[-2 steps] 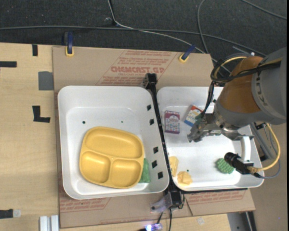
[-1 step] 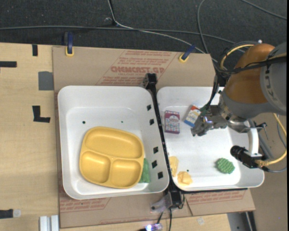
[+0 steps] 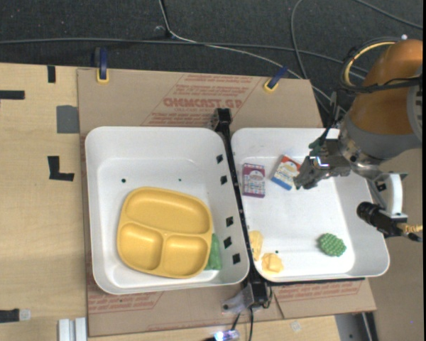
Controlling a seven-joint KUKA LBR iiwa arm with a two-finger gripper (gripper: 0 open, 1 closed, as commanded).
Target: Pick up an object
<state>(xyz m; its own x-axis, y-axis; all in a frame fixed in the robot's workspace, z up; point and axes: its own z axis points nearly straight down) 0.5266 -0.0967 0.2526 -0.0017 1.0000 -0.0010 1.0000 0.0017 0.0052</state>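
My gripper (image 3: 311,173) hangs over the right bin (image 3: 355,261), its dark fingers just right of a small red, white and blue packet (image 3: 286,172) that lies on the bin floor. A purple and white card box (image 3: 253,180) lies to the packet's left. Near the bin's front sit a green knobbly object (image 3: 331,244) and yellow pieces (image 3: 271,262) by the divider. Nothing shows between the fingers.
The left bin (image 3: 99,162) holds a yellow divided tray (image 3: 165,231) with a green item (image 3: 214,253) wedged at its right edge. A black clip strip (image 3: 231,183) runs between the bins. Cables cross the dark background behind the bench.
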